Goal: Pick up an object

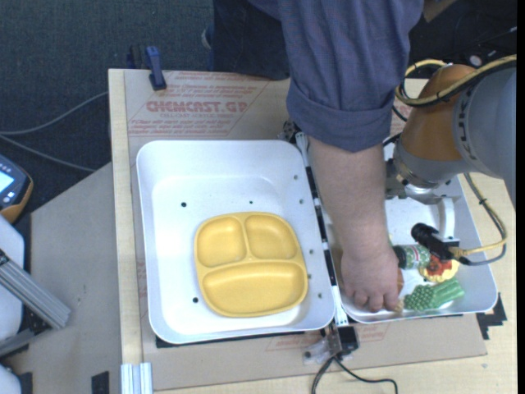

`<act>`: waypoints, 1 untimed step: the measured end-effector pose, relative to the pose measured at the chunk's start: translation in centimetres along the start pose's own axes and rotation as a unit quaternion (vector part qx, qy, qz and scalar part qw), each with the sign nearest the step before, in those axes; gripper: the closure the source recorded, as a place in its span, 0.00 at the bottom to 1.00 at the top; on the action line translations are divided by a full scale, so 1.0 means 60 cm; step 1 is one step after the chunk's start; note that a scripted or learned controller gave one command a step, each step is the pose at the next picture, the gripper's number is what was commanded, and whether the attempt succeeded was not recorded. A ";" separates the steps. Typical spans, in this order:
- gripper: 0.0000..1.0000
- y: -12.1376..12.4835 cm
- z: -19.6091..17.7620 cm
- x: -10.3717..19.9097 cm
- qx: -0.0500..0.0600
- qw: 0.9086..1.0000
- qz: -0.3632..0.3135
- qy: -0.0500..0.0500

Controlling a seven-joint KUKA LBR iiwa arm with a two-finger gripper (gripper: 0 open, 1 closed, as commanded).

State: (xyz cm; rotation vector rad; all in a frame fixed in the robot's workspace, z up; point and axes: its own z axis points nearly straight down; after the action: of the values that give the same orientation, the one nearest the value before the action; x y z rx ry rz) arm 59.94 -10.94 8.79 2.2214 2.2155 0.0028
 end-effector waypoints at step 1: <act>1.00 -0.050 -0.172 0.052 -0.002 1.000 -0.003 0.001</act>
State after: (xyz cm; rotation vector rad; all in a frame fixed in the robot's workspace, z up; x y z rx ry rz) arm 56.93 -7.81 19.12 2.2140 2.2213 0.0094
